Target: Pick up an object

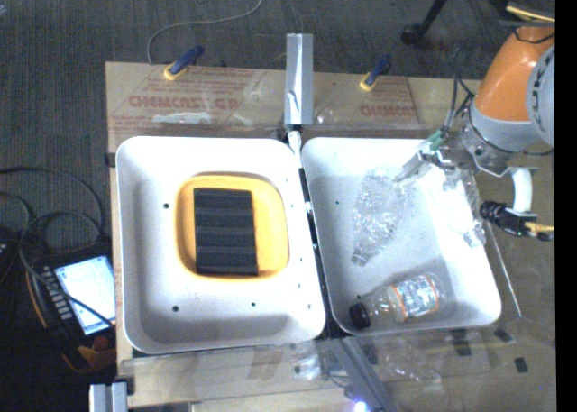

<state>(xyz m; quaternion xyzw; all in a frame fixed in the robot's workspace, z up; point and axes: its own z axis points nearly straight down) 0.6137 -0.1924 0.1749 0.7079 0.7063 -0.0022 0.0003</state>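
The end effector (444, 160) is hovering at the right bin's (487, 311) upper right corner; I cannot tell its state. The crumpled clear bottle (377, 214) is lying just down-left of it, long axis running diagonally toward it. A second bottle (403, 298) is resting farther off, near the front wall.

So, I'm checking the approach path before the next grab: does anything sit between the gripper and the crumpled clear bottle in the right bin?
Nothing visible does. The gripper is over the right bin's upper right corner, and the crumpled clear bottle lies just left of it on the white floor. The capped bottle lies nearer the front edge, off that line.
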